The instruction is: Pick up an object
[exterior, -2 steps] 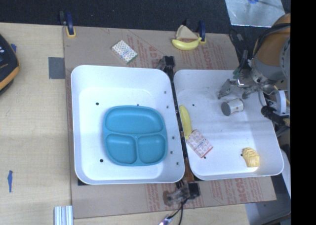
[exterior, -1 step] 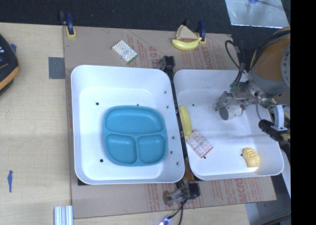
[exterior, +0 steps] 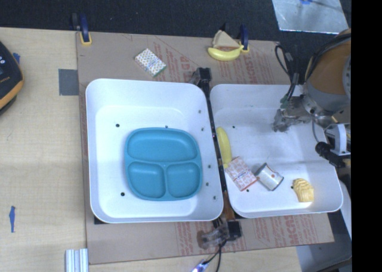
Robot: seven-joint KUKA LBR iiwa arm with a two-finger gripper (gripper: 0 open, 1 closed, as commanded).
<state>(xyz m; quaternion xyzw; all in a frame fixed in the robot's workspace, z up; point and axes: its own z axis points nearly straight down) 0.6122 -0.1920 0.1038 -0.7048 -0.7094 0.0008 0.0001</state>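
Left bin (exterior: 101,145): blue tray (exterior: 162,162). Right bin (exterior: 268,101): banana (exterior: 224,145), packet (exterior: 240,173), can (exterior: 269,177), yellow lump (exterior: 303,190), all lying loose. Gripper (exterior: 285,119) above bare floor (finger state: cannot tell). Nothing picked yet; choosing, grasping, lifting remain.

2 bins sit side by side on a cardboard sheet (exterior: 119,65) that covers the bench. The left bin (exterior: 95,145) holds a divided plate (exterior: 162,163) with 3 compartments, lying near its middle. The right bin (exterior: 322,205) holds 4 things along its near half: a banana (exterior: 224,144) against its left wall, a small packet (exterior: 240,173) just right of the banana's near end, a small can (exterior: 269,177) on its side just beside the packet, and a lumpy toy food piece (exterior: 303,189) near the right corner. The gripper (exterior: 285,118) hangs over the far part of the right bin, apart from all 4. Behind the bins on the cardboard lie a small packet (exterior: 150,61) at left and a second banana (exterior: 224,53) with a sandwich wedge (exterior: 226,40) touching it.
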